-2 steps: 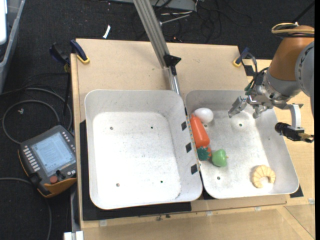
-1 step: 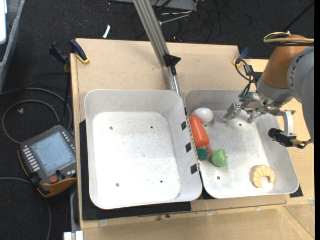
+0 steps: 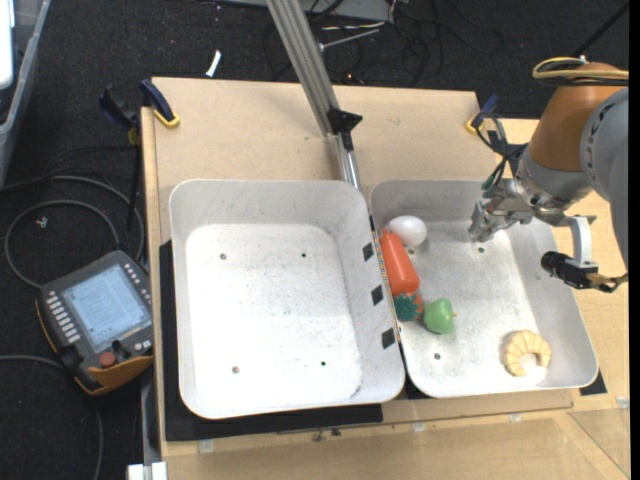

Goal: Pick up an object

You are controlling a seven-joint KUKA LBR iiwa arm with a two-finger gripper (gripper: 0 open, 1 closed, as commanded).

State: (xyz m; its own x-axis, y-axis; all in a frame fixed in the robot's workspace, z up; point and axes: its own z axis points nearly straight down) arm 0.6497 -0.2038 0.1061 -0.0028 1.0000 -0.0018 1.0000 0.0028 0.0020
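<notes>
The right bin (image 3: 560, 298) holds an orange carrot-like piece (image 3: 398, 263) along its left wall, with a white egg-shaped object (image 3: 407, 230) just behind it. A green toy vegetable (image 3: 438, 315) and a small teal piece (image 3: 407, 307) lie at the carrot's near end. A tan croissant (image 3: 526, 352) rests in the near right corner. My gripper (image 3: 484, 224) hangs over the bin's far middle, pointing down, about a hand's width right of the white object. Nothing shows between its fingers.
The left bin (image 3: 190, 268) sits beside the right one, sharing a raised middle wall. A slanted metal pole (image 3: 310, 68) runs from the back down to the bins' junction. A teach pendant (image 3: 100, 313) lies on the floor at left.
</notes>
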